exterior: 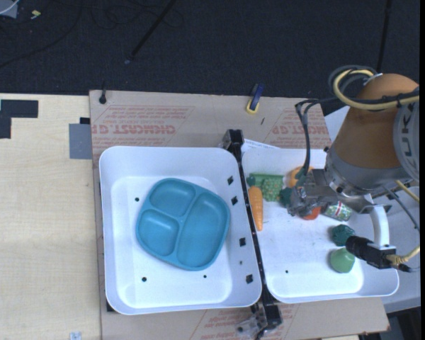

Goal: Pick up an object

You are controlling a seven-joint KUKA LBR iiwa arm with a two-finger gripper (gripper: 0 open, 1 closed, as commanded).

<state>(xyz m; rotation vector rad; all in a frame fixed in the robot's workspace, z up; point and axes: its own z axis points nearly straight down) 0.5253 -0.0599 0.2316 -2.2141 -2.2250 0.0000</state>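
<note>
1. Gripper [302, 202]: low inside the right bin [297, 278], at its upper middle; the wrist hides it from above, so whether it is open, shut or holding anything cannot be told.
2. Carrot [256, 207]: left of the gripper, lying along the divider between the bins.
3. Green toy [268, 185]: up and left of the gripper, near it.
4. Small red item [310, 214]: just beside the gripper, on its lower side; contact unclear.
5. Green ball [342, 261]: down and right of the gripper, apart from it.
6. Teal piece [341, 233]: right of the gripper, above the ball.
7. Blue divided plate [183, 222]: far left of the gripper, in the left bin [120, 275].
</note>
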